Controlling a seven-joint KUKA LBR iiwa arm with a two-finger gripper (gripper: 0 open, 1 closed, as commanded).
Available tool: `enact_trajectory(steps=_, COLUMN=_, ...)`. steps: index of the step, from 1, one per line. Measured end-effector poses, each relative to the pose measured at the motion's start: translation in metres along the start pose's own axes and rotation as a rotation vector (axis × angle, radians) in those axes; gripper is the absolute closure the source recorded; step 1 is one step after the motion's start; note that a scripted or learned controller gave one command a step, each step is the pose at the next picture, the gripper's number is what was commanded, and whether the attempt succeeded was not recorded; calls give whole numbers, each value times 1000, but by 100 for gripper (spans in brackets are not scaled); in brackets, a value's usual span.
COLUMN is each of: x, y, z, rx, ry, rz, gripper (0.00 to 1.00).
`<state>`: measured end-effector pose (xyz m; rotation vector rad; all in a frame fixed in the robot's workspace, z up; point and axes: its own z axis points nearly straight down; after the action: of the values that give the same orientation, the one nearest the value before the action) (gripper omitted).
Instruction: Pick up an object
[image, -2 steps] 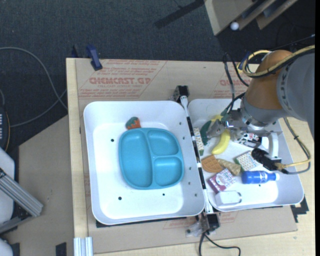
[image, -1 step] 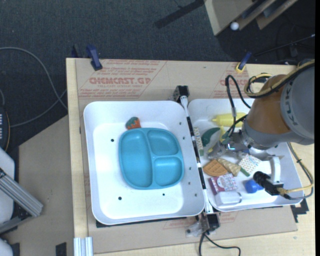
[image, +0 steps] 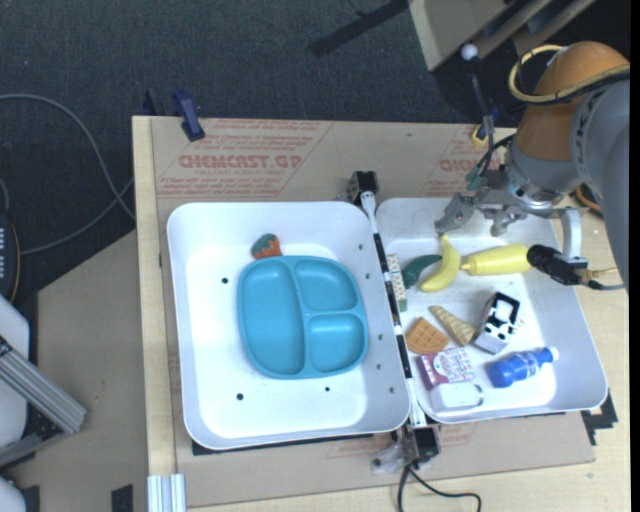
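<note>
Nearest the camera, at the front edge of the right bin (image: 590, 385), lie a small white packet (image: 458, 397) and a blue bottle (image: 518, 367). No object is specified by the task; the candidate closest to the gripper (image: 482, 212) is the banana (image: 442, 270), lying in the rear half of the right bin, with a yellow mustard-type bottle (image: 497, 261) just beside it on the right and a dark green item (image: 420, 266) touching its left side. Moving outward: a waffle cone (image: 452, 322), a round waffle piece (image: 427, 337), a black-and-white box (image: 498, 322) and a maroon-and-white packet (image: 450, 367) occupy the middle of the bin.

The left bin (image: 200, 400) holds a blue divided plate (image: 300, 315), with a small orange-and-green item (image: 265, 245) just behind it.

Gripper condition: spread open, nothing between its fingers, positioned above the rear of the right bin, just behind the banana.

Recommendation: the banana and the yellow bottle are crowded together, so the descent should be centred on one item only, fingers straddling its narrow axis, clear of the bin wall. The isolated black-and-white box would be a cleaner target in my judgement.

Arm pose: the grey arm (image: 600, 120) enters from the right rear, orange band uppermost, wrist directed steeply down toward the bin.
</note>
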<state>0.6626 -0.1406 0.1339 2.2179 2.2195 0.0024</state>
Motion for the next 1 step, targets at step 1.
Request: enact_trajectory(steps=1, x=47, y=-87, z=49, rx=5, ry=1, rz=2, gripper=0)
